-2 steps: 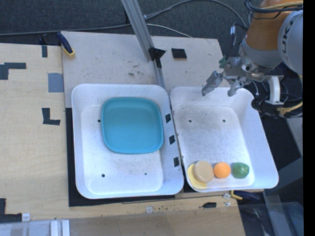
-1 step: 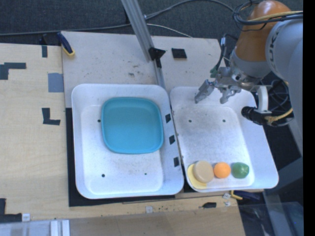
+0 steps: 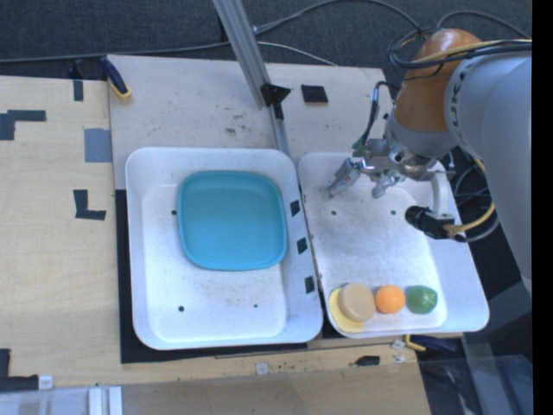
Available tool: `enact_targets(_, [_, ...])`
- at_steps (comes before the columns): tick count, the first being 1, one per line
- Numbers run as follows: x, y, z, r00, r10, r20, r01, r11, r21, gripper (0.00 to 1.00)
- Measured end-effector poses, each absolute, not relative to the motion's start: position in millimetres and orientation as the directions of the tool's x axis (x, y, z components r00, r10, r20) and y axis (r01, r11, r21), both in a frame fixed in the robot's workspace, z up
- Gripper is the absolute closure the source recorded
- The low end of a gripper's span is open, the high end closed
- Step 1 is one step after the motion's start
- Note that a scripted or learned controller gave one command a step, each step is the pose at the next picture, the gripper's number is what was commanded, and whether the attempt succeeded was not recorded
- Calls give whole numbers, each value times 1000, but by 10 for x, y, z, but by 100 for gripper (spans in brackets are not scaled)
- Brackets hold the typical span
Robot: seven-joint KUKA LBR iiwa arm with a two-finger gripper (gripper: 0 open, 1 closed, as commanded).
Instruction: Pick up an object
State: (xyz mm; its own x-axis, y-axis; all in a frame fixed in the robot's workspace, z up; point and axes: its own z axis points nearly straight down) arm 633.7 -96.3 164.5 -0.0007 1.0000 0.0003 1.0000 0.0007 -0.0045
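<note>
Nothing's picked yet: the two-finger gripper [image 3: 358, 181] hangs spread and empty, well beyond the small orange ball [image 3: 390, 299] in the right white bin [image 3: 380, 240].

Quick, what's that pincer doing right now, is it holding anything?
Pincer: open, nothing between its fingers, above the right bin.

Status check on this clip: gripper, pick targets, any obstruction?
Gripper open, holding nothing, over the right white bin's far end. Tan round disc, orange ball, green ball untouched along its near edge. Nothing between.
</note>
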Motion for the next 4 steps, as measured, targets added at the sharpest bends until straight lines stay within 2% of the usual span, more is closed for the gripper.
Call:
enact_targets(1, [6331,-963,1217,0,1000,0,1000,0,-4,0])
enact_targets(2, [6341,-963,1342,-1,1000,0,1000,1,-1,100])
enact_targets(4, [6405,-930,2297,0,1000,0,1000,0,4,100])
